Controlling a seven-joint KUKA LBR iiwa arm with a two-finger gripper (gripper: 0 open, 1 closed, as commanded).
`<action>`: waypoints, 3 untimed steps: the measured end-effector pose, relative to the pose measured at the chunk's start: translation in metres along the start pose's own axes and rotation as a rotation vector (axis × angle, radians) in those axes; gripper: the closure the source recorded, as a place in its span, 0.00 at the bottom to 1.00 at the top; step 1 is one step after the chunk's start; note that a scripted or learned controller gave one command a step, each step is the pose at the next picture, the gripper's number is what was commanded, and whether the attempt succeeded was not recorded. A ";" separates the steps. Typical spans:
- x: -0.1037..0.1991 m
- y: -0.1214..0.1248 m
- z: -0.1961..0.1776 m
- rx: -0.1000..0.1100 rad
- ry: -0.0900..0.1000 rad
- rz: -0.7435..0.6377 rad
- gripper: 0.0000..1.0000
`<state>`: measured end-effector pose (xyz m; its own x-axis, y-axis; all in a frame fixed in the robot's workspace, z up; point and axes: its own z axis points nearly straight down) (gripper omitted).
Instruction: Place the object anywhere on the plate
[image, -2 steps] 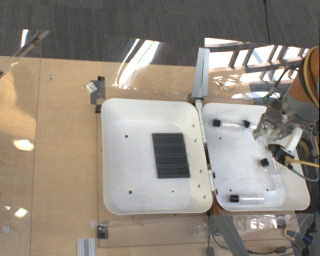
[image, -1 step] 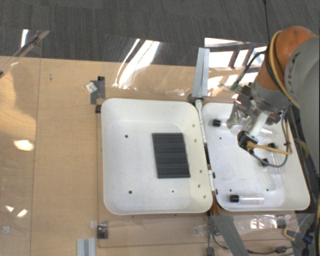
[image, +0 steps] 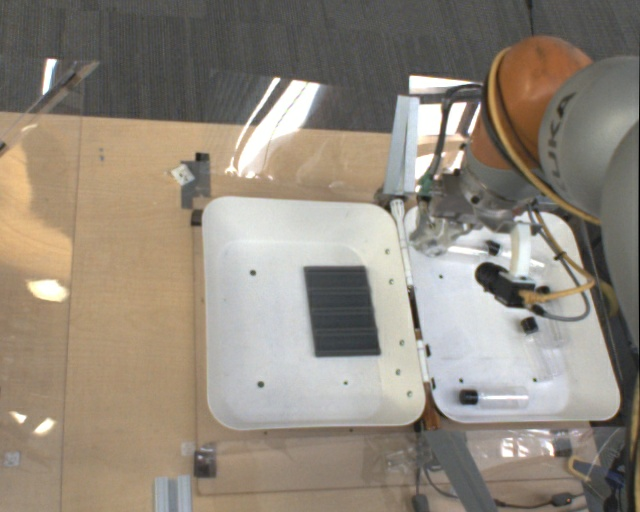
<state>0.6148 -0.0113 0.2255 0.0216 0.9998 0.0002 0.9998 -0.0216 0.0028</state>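
Wooden table (image: 100, 330) is carrying two white bins side by side. Left bin (image: 250, 250) has a dark ribbed rectangular plate (image: 342, 311) lying flat near its middle. Right bin (image: 580, 390) is holding a clear tube with a black cap (image: 492, 398) down by the near edge, well apart from the plate. Arm's gripper (image: 440, 228) is hanging over the right bin's far left corner, too blurry to tell if it's open or closed.

camera view — fixed overhead, slanted | frames both bins (image: 300, 250) | arm (image: 570, 120) enters right
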 end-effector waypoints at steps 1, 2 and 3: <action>0.053 -0.075 -0.013 -0.004 0.001 -0.379 1.00; 0.130 -0.118 0.119 -0.002 0.002 -0.303 1.00; 0.186 -0.130 0.007 -0.004 0.003 -0.322 1.00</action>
<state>0.4893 0.1774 0.2178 -0.2957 0.9553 0.0011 0.9552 0.2957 0.0071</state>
